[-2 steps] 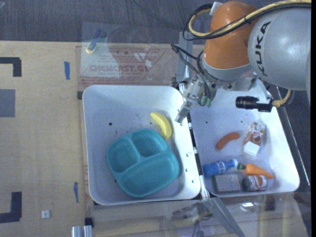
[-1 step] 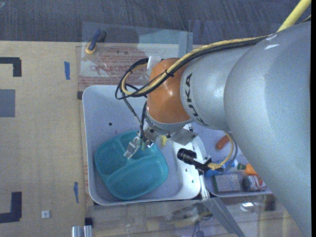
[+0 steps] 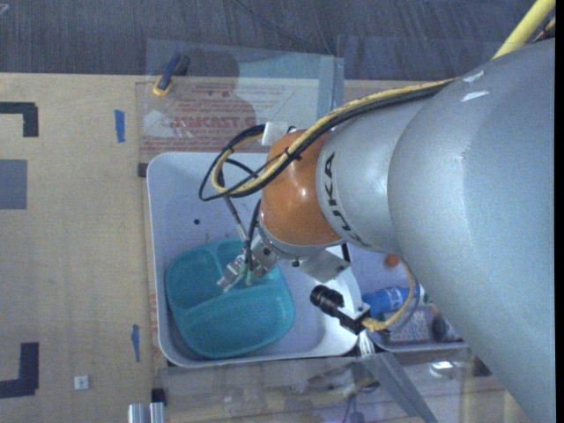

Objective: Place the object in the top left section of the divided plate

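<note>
A teal divided plate (image 3: 207, 324) lies in the near part of the left white bin (image 3: 176, 192). It has two small sections at the top and one large section below. My gripper (image 3: 238, 274) hangs low over the plate, above the ridge and the top right section, just right of the top left section (image 3: 189, 278). A small greenish piece (image 3: 250, 277) shows at the gripper's tip; whether it is held I cannot tell. The orange wrist band (image 3: 295, 196) and the grey arm hide the bin's right side.
The right bin (image 3: 414, 346) holds a blue object (image 3: 388, 300) and an orange one (image 3: 392, 260), mostly under the arm. Black and yellow cables (image 3: 229, 161) loop over the left bin's far half. A clear sheet over a printed label (image 3: 211, 117) lies behind the bin.
</note>
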`<state>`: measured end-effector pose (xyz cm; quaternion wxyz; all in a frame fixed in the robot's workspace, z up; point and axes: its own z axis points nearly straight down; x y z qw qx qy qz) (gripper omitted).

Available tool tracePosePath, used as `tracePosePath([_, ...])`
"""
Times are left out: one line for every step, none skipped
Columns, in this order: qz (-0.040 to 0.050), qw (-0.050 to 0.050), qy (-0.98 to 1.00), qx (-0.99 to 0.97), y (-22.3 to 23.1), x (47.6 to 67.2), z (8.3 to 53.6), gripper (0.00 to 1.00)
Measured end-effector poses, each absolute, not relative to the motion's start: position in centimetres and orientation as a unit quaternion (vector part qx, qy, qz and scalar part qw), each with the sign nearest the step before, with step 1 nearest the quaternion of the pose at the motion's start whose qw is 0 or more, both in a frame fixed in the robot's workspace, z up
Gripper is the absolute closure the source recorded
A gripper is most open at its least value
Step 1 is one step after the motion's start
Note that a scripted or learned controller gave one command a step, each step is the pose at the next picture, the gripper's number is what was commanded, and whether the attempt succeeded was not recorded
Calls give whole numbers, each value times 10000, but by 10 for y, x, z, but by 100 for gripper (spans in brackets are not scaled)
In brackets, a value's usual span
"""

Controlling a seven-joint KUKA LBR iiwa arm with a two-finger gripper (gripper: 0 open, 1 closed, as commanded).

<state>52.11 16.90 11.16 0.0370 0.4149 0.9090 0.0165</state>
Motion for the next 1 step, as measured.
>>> tracePosePath([154, 491, 9369, 3457, 175, 521, 112, 0])
